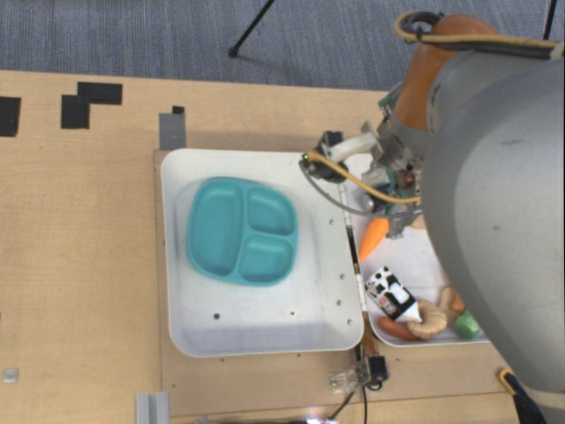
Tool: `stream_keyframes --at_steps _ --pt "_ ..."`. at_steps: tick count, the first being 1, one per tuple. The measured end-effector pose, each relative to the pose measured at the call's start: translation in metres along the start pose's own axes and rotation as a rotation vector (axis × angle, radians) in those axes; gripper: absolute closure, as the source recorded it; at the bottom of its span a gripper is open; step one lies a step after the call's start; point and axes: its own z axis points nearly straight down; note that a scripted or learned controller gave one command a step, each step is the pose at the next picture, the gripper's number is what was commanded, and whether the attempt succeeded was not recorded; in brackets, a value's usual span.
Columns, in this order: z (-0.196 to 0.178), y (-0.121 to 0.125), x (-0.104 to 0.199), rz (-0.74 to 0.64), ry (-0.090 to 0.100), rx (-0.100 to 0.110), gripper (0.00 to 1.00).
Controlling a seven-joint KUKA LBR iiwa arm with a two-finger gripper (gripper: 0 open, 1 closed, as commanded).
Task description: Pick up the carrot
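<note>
One carrot (374,236) was seen in the right bin (415,338), at its left wall, just below the gripper (397,210). A slip against that wall was judged likely.

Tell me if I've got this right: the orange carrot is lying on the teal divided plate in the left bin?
Not quite. The carrot lies in the right bin, by its left wall, just under the gripper. The teal divided plate in the left bin has nothing on it. The camera view shows this.
</note>
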Motion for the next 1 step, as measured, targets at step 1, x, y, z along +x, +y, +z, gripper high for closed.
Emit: stream_keyframes --at_steps 1 --pt "0.0382 0.0127 -0.0555 0.038 -0.008 0.001 0.00"
